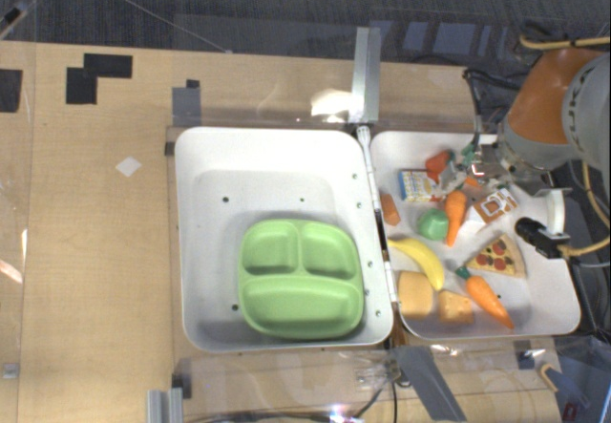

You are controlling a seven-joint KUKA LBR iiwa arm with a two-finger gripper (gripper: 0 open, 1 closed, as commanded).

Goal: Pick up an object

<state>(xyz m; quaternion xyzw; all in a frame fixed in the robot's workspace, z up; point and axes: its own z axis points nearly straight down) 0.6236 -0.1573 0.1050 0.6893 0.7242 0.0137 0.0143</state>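
Observation:
The right bin holds several toy foods. There is a banana, a pizza slice, two carrots, a green pepper, two bread pieces, a small blue-and-white box, a red fruit and a brown sausage. My gripper is low over the bin's far side, right beside the red fruit and just above the upright carrot's top. A small orange-and-white packet lies just below it. The wrist blocks my view of its tips.
The left bin holds a green divided plate in its near half. A metal divider post stands between the bins at the back. The arm's grey body and orange band hang over the right bin's far right corner.

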